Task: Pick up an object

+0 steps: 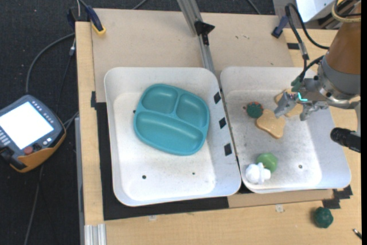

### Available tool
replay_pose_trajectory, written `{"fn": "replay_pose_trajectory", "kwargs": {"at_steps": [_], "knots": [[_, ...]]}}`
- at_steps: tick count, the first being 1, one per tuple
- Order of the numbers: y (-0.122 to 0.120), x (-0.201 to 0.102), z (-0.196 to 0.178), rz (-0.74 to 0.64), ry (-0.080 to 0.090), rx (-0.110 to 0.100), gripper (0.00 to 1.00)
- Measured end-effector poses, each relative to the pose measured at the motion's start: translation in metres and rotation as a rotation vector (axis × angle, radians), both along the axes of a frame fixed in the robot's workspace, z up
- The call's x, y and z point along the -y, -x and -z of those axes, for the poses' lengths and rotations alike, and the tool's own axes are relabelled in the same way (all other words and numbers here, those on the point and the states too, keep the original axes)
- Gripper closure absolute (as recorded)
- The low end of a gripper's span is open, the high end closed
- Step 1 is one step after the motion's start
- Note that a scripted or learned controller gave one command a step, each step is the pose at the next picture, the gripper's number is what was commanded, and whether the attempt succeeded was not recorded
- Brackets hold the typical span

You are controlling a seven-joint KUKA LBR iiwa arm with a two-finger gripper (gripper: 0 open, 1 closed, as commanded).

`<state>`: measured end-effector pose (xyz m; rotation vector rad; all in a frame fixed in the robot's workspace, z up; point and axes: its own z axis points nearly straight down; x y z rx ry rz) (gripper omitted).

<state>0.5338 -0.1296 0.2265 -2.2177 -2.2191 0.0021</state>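
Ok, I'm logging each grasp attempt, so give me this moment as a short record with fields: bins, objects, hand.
left bin: teal divided plate
right bin: tan flat piece, small dark green and red item, green ball touching a white item
on the bench by the right bin: dark green item
hand: low over the right bin, just right of the tan flat piece; grip unclear

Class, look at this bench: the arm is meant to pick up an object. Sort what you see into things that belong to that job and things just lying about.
Part of the job:
gripper
tan piece below it
dark green and red piece
green piece
white piece
right bin holding them

Lying about:
teal divided plate in the left bin
green ball on the bench
handheld screen
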Motion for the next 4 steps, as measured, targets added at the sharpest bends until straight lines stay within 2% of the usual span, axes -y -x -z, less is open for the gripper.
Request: {"fn": "replay_pose_trajectory", "kwargs": {"at_steps": [1,2,4], "knots": [[-0.001,0.000,-0.001,0.000,0.000,0.003,0.00],[0.003,0.001,0.062,0.001,-0.001,-0.003,0.00],[0.004,0.000,0.141,0.000,0.000,0.004,0.00]]}}
